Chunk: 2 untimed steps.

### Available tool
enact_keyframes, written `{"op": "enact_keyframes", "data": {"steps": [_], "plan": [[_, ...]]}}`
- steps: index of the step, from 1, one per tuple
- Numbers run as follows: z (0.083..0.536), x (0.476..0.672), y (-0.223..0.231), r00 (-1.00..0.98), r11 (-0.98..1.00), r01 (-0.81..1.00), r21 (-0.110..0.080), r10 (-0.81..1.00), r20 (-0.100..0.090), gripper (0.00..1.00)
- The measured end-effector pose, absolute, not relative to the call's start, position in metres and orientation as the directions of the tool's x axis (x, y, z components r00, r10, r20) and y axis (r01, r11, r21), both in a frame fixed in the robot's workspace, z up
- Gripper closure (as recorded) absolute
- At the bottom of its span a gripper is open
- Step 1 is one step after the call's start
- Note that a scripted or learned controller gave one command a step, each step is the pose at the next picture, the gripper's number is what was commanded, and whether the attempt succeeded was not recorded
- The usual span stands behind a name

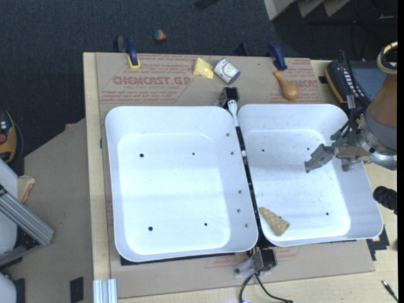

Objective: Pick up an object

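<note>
the landmark here is the right bin (297, 122), the white tray nearer the arm. beyond its far edge, on the brown board (189, 77), lie a yellow wedge (203, 69), a small grey-white block (226, 71) just beside it, and a tan wooden piece with a round end (287, 87). two blue clamps (132, 52) pin the board's far edge. a black clip (230, 96) sits at the far end of the seam between the right bin and the left bin (170, 182). none of these lies inside the right bin.

inside the right bin, a tan crumbly chunk (274, 220) rests near the near edge, toward the seam side. the left bin's floor shows just small dark holes.

the gripper (319, 157) hangs over the right bin's middle, reaching in from the bin's outer side, well apart from the chunk. whether its tips are spread or closed cannot be told from this angle, and nothing is seen between them.

open floor lies between the gripper and the chunk.
</note>
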<state>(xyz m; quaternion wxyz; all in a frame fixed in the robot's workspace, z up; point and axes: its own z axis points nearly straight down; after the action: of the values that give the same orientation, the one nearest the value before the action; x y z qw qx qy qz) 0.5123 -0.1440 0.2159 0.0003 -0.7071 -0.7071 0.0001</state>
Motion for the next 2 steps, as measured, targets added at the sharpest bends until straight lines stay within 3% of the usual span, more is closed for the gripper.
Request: {"op": "enact_keyframes", "data": {"steps": [1, 2], "plan": [[0.3581, 0.5428, -0.1207, -0.005, 0.005, 1.000, 0.019, 1.000, -0.004, 0.00], [0.3600, 0.5407, -0.1219, -0.002, 0.002, 1.000, 0.005, 1.000, -0.002, 1.00]]}}
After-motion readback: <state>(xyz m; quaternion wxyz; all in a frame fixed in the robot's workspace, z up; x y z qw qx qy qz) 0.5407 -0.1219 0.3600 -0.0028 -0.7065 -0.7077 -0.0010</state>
